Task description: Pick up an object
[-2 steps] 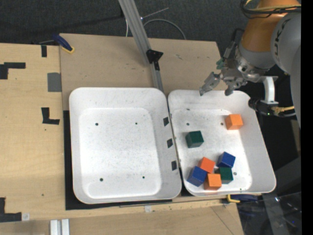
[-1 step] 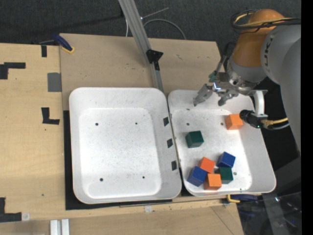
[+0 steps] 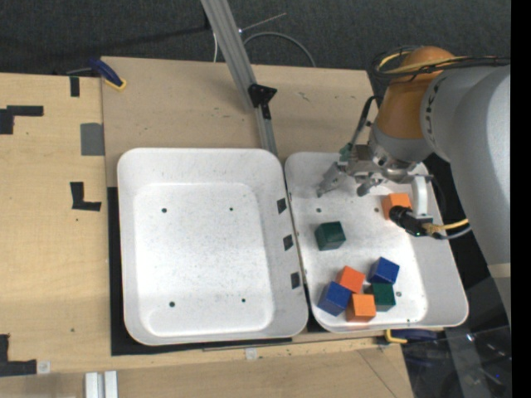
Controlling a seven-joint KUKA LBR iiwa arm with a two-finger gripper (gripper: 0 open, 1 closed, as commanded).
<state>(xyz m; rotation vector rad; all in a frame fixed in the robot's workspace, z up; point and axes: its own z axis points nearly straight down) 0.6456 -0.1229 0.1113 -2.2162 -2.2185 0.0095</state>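
We see the gripper [image 3: 342,181] over the far end of the right bin [image 3: 440,305], fingers spread apart, nothing between them. Nearest target: a dark green cube [image 3: 330,235], alone just below it, clear of the cluster of blue, orange and green cubes [image 3: 361,290]. We'd centre over it, drop straight. The left bin [image 3: 133,189] sits on a tan bench [image 3: 50,247]; dark floor beyond.

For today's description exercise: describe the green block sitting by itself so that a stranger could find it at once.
Find the right bin, the one under the gripper. The green block lies near its middle, below the gripper. It sits alone, while the other green block is packed into the cluster of blocks nearer the front edge.
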